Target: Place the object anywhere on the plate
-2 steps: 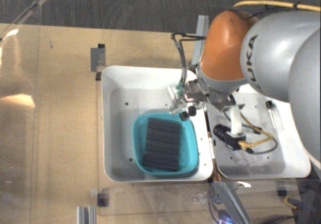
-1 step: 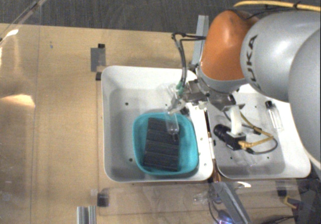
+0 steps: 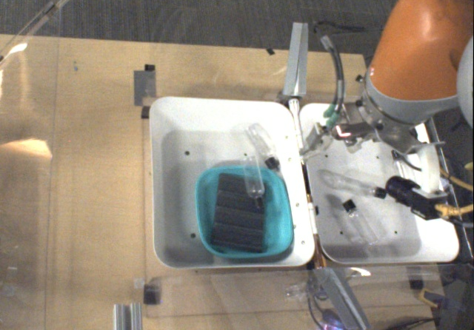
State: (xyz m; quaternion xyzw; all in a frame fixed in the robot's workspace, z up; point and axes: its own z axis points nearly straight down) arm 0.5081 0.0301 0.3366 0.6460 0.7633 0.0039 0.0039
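A teal square plate (image 3: 278, 211) lies in the left bin (image 3: 172, 173), towards its front right. A dark grey ridged block (image 3: 238, 214) rests on the plate. A clear plastic tube (image 3: 255, 162) with a dark end lies slanted, its lower end over the plate's back rim and touching the block's top corner. My gripper (image 3: 337, 129) hangs over the back left of the right bin (image 3: 437, 247), below the orange band (image 3: 418, 29) of the arm. It is apart from the plate, and the wrist hides much of it.
In the right bin lie a long clear tube (image 3: 354, 185) and a small clear vial with a black cap (image 3: 358, 220). A metal bar (image 3: 296, 62) stands behind the divide between the bins. Cables and a black connector (image 3: 407, 195) hang at the right.
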